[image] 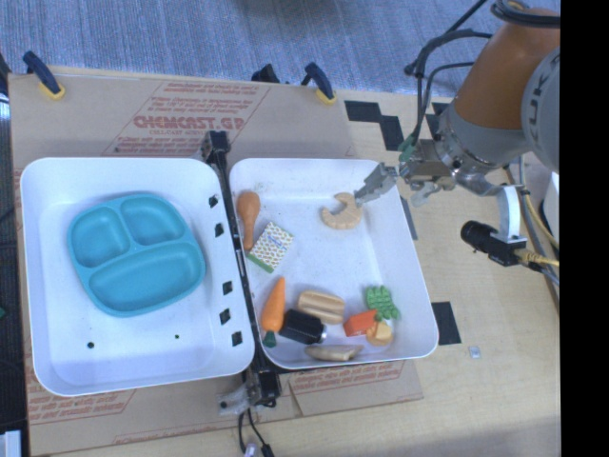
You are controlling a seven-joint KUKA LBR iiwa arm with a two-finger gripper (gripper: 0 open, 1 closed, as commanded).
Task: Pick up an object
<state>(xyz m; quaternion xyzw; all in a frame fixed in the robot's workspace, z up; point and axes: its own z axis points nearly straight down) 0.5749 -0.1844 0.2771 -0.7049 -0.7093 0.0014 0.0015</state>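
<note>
Starting at the bottom edge of the frame, a flat tan piece [333, 353] lies against the low front wall of the right bin [422, 305], a shallow white plastic tray with rounded corners. Just above it sit a black block [301, 327], a ridged tan bread roll [322, 305], a red-orange chunk [360, 324], a small yellow piece [382, 332] and a knobbly green piece [383, 302]. A smooth orange carrot [274, 305] slants at lower centre, near the divider. Higher up lie a small checkered green-and-white box [270, 247] and a tan, pear-shaped piece [248, 213]. In the left bin [38, 284] rests a glossy blue plate [136, 251] moulded with three compartments. Toward the upper right of the right bin, a tan crescent-shaped croissant [341, 214] lies on the white floor. The gripper [373, 188] hangs just beside its upper right end; whether its fingers are spread or closed cannot be told. Brown printed cardboard [181, 112] lies under both bins.
</note>
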